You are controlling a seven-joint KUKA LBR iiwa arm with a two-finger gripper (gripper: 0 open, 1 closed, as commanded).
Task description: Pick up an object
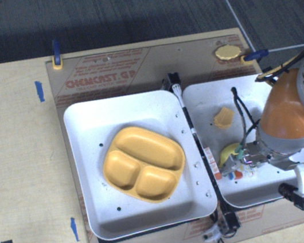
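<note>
In the left bin (pixel 82 124) lies a yellow three-compartment tray (pixel 143 163), upside down or moulded, near the middle. The right bin (pixel 205 94) holds a small tan lump (pixel 223 117) towards the back and a yellow banana-like piece (pixel 229 153) at its left side. My gripper (pixel 240 164) is low in the right bin, right beside the banana-like piece, with small coloured bits around its tip. The grey arm with its orange band (pixel 285 115) covers the right half of that bin.
A round tan disc (pixel 228 52) lies on the brown board behind the right bin. A black divider with cables (pixel 190 123) runs between the bins. Blue clamps (pixel 56 53) sit at the board's edges.
</note>
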